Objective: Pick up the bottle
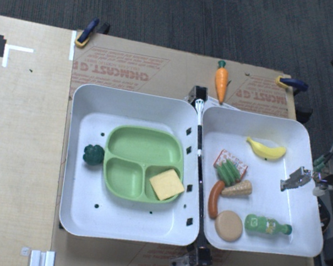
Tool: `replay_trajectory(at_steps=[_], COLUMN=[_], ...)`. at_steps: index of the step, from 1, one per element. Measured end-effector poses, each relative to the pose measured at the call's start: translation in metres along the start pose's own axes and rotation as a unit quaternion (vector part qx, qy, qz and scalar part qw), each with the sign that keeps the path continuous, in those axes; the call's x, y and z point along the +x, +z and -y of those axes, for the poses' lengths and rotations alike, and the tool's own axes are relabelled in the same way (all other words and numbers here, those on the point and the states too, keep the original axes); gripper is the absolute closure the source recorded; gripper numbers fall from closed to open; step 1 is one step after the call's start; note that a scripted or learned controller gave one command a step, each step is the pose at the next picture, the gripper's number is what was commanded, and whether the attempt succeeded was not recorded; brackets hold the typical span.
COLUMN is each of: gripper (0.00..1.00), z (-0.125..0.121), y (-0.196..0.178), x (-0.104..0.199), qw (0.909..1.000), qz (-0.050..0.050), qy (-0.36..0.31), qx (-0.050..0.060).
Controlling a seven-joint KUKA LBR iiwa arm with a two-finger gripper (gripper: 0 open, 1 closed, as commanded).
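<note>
Bottle (268,226), green, lying on its side near the front edge of the right bin (310,148), below the gripper (296,179) and well apart from it. Gripper low over the bin's right side, fingers slightly apart, clamped on nothing. Round bun (228,225) just left of the bottle. Sausage (214,199), cone (237,188) and green vegetable (230,171) further left of the gripper; banana (265,149) up and left of it. Beyond those, left bin (71,182) bearing a green divided tray (146,141) with a yellow block (166,184), dark green piece (93,154) beside it. Carrot (220,81) on cardboard (133,69) behind the bins.
</note>
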State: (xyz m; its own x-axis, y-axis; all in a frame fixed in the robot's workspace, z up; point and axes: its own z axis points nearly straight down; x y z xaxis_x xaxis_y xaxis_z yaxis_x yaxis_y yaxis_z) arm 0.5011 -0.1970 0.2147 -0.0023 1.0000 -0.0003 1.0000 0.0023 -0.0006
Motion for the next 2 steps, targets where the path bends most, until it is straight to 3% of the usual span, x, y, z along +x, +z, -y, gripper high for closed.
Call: replay_trajectory(at_steps=[1,2], gripper=[1.0,1.0], z=[0.0,0.024], y=[-0.009,-0.02], x=[0.0,-0.002], qw=[1.0,0.9995], qz=[0.0,0.0], qy=[-0.001,-0.032], qx=[0.0,0.0])
